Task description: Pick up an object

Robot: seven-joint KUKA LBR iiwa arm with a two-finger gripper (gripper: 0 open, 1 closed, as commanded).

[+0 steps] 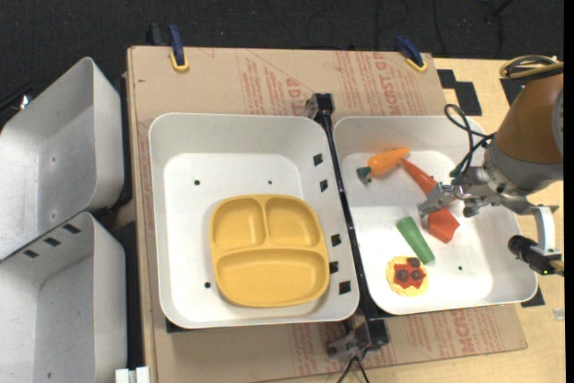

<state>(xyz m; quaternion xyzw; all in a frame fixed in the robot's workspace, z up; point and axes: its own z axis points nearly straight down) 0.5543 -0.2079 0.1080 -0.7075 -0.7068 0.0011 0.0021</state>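
Claw is down in the right bin, right over the red spatula; can't tell its state. Carrot and green stick sit nearby.

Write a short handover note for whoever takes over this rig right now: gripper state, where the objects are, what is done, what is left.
Gripper: low in the right bin, at the red spatula; a grasp cannot be confirmed.
Right bin also holds a toy carrot, a green piece and a small pizza toy.
Left bin: yellow divided plate.
Done: nothing visibly lifted.
Left: secure one object and raise it.
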